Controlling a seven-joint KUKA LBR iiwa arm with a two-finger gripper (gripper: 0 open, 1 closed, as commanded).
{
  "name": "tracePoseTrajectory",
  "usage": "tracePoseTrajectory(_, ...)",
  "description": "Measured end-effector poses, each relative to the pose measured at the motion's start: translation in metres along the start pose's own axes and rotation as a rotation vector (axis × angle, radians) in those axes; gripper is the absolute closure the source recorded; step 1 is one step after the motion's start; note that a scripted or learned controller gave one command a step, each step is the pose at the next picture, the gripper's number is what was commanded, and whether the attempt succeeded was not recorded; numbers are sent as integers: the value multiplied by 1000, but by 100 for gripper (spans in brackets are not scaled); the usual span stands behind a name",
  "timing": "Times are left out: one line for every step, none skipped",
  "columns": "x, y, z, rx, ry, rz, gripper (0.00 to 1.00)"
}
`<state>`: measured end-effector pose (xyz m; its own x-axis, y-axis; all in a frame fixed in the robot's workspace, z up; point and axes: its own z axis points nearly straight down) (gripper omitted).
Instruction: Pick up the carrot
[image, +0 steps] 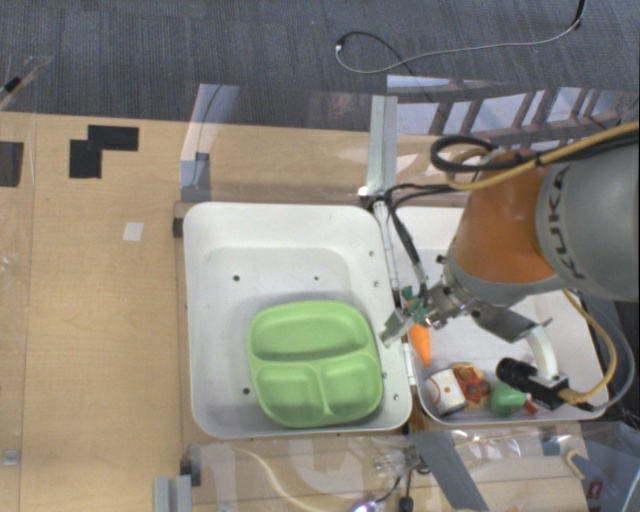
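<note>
The carrot (421, 345) is a small orange piece standing roughly upright at the left wall of the right bin (440, 415). My gripper (412, 314) sits directly above it, touching or nearly touching its top end, right by the wall between the two bins. The view does not show whether the carrot is gripped. The grey arm with its orange band (500, 235) covers most of the right bin behind the gripper.
A green divided plate (313, 362) lies in the front half of the left bin (230, 250). In the right bin's front corner lie a white and red item (444, 389), a red and yellow item (469, 380) and a green item (507, 399).
</note>
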<state>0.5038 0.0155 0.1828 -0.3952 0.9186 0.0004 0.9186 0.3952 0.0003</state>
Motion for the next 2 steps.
tracePoseTrajectory(-63,24,-1,-2,-2,-64,0)
tracePoseTrajectory(-44,-2,-1,-2,-1,-142,0)
